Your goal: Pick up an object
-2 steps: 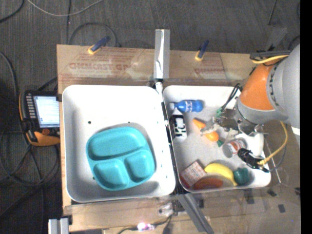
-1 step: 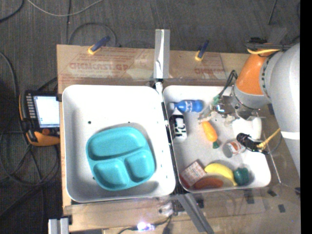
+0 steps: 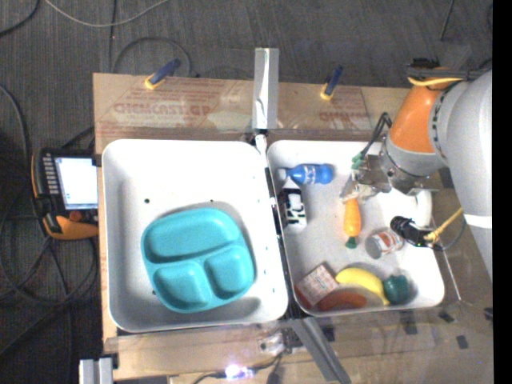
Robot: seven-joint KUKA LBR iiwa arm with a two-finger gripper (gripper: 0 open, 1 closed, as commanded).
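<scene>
The grey arm's gripper (image 3: 362, 184) hangs over the right bin (image 3: 436, 298), just above the top end of an orange toy carrot (image 3: 351, 219) lying mid-bin; whether its fingers are spread or closed cannot be told. A blue bottle (image 3: 310, 174) lies near the bin's far edge, a banana (image 3: 360, 279) near its front edge. A teal divided tray (image 3: 198, 261) sits in the left bin (image 3: 120, 166).
</scene>
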